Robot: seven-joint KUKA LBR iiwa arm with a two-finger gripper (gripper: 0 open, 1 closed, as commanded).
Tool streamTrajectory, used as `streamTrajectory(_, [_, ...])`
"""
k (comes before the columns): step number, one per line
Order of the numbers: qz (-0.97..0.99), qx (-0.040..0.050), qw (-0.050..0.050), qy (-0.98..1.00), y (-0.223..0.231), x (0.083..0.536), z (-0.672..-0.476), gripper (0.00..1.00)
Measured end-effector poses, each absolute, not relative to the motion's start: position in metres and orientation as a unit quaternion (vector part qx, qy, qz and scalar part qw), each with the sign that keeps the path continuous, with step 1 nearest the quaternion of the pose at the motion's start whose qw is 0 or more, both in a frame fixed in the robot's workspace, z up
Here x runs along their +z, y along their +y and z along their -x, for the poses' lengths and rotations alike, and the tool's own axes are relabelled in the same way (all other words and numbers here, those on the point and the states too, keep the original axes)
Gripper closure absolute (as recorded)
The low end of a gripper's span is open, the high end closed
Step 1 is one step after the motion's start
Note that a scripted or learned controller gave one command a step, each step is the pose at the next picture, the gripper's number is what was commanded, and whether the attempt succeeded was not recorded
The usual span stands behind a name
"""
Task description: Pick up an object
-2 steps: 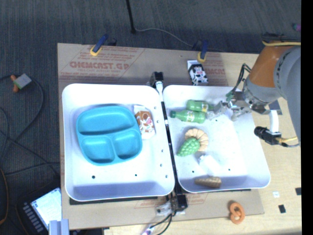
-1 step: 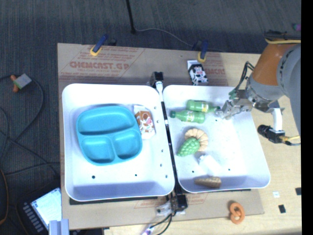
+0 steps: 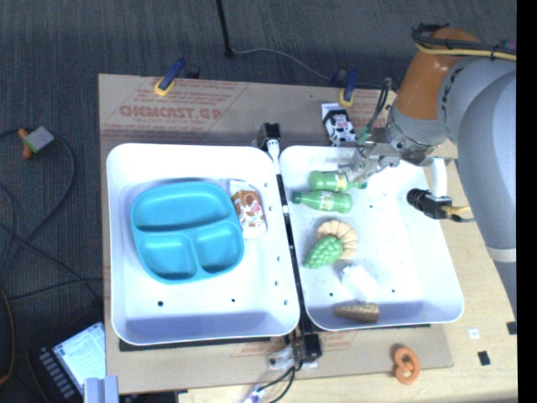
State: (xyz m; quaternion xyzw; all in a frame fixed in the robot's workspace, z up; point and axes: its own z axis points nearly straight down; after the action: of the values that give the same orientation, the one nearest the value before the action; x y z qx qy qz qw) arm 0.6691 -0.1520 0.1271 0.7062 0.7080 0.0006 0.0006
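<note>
My gripper hangs low over the back of the right bin, at the right end of a green bottle lying on its side. A second green bottle lies just in front of the first. Nearer the front lie a tan curled pastry, a green bumpy fruit, a pale clear lump and a brown log-shaped piece. Nothing visibly hangs from the gripper.
The left bin holds a blue divided plate and a brown-and-white packet by its right wall. An orange ring lies on the bench in front. Clamps sit along the board's back edge.
</note>
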Motion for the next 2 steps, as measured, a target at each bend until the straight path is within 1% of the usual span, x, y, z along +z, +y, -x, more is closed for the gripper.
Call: streamTrajectory(2, [-0.706,-0.0010,0.002,0.708,-0.1531,0.1469,-0.6691,1.00])
